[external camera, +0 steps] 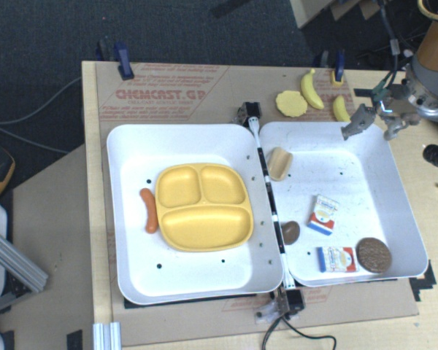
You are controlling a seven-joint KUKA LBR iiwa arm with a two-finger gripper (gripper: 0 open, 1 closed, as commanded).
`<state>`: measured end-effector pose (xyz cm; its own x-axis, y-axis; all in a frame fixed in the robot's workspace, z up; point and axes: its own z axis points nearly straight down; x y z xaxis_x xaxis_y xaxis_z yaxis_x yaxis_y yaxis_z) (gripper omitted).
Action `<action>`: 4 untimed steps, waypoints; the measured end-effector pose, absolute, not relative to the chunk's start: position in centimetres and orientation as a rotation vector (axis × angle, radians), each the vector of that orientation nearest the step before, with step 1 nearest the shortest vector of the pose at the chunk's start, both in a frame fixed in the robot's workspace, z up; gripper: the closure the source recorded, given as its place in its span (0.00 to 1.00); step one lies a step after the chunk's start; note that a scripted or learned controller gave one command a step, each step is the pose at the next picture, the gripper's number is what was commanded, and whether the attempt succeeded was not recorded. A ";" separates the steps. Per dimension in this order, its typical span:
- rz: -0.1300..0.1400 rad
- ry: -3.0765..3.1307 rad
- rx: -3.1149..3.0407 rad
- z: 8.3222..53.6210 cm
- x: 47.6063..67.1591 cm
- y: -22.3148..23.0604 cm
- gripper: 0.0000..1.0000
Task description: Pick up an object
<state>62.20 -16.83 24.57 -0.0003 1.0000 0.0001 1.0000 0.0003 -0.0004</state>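
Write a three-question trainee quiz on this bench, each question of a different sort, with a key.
1. True or false: the orange sausage lies inside the yellow divided plate.
2. Which bin holds the round brown cookie? A) left bin B) right bin
3. Fill in: the end effector hovers over the right bin's ____ edge.

Key
1. False; it lies beside the plate, on the left bin floor.
2. B
3. far (top in the camera view), with nothing between its fingers.
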 end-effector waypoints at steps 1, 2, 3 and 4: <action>0.009 -2.210 -2.213 15.9 54.5 -13.6 0.00; 0.006 -2.215 -2.216 8.7 54.0 -12.4 0.00; -0.001 -2.220 -2.224 10.2 54.2 -12.5 1.00; -0.012 -2.235 -2.214 19.0 54.8 -3.5 1.00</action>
